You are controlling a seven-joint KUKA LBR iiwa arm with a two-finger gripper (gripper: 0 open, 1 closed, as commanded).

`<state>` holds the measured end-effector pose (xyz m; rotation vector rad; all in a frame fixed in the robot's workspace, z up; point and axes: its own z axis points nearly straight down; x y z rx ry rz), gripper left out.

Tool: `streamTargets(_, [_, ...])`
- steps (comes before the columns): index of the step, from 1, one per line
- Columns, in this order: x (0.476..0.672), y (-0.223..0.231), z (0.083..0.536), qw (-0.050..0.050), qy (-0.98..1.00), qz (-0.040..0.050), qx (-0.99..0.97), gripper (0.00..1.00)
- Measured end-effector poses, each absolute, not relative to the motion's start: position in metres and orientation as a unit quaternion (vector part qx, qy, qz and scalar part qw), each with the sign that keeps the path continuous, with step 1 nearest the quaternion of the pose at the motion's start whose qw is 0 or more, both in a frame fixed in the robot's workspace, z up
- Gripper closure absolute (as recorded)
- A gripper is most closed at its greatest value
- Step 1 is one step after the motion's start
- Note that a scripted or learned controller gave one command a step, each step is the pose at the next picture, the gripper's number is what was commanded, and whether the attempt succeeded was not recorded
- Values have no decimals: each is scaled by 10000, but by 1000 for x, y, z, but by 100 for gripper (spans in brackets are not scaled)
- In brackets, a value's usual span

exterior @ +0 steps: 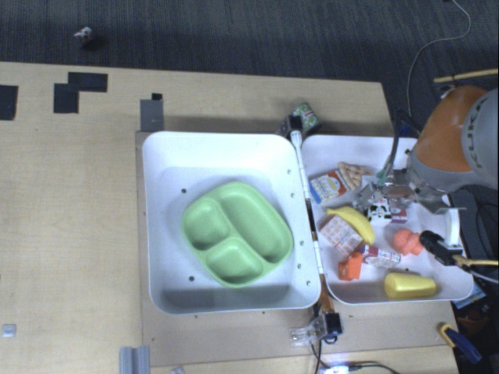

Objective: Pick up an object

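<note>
While over right bin [468, 291] | end effector [380, 201] beside banana [352, 221]

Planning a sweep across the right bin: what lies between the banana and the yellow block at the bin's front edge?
In the camera view, between the banana and the yellow block lies a small tube-like item with a red end; an orange piece sits just left.

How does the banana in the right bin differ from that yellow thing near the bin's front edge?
The banana is slim and curved; the yellow block is stubby and rounded. The banana lies at a slant mid-bin, crowded by small packets; the yellow block lies level by the front wall of the right bin. Both are yellow.
</note>
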<state>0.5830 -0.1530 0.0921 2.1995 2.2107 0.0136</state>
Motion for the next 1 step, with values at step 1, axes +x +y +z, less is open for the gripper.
streamTargets(1, [586,-151,105,117,7090,78,7050,100])
